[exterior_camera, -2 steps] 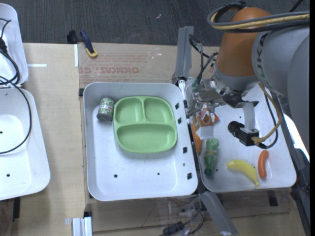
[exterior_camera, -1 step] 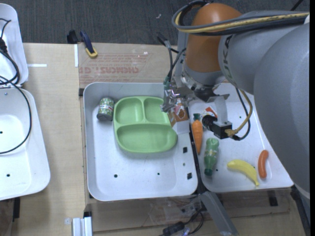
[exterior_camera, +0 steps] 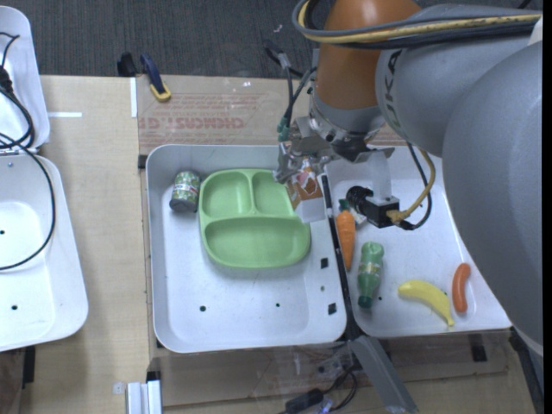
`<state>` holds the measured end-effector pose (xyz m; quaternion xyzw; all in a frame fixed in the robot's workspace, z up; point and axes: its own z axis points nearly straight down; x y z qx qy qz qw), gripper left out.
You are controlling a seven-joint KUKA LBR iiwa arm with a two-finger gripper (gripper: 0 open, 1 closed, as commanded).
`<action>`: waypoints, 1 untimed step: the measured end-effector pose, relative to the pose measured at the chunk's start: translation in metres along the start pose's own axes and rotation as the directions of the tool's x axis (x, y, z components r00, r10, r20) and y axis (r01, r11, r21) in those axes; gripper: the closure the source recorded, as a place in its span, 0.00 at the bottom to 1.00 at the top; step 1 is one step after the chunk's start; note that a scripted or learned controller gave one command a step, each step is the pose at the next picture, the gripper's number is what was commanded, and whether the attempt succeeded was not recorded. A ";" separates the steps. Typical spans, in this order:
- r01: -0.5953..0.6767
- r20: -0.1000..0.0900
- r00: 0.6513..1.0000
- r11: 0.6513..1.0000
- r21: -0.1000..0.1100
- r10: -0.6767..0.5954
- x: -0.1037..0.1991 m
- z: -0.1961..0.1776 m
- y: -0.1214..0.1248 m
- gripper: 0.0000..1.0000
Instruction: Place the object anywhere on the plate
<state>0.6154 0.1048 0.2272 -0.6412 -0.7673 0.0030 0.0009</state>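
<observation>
A green divided plate [exterior_camera: 250, 222] lies in the left bin [exterior_camera: 233, 317]. My gripper [exterior_camera: 299, 172] hangs over the plate's right rim, near the wall between the two bins. Its fingers are shut on a small orange-brown packet [exterior_camera: 307, 185], which hangs tilted just above the plate's upper right compartment. The arm's orange band and grey body hide the back of the right bin.
A small green can [exterior_camera: 184, 190] lies left of the plate. The right bin [exterior_camera: 483, 317] holds a carrot [exterior_camera: 345, 231], a green bottle [exterior_camera: 369, 272], a banana [exterior_camera: 427, 300] and a red sausage [exterior_camera: 461, 287]. A black cable fitting [exterior_camera: 373, 206] hangs beside the carrot.
</observation>
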 end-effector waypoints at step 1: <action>0.000 0.000 1.000 1.000 0.000 0.000 0.000 0.000 0.000 0.00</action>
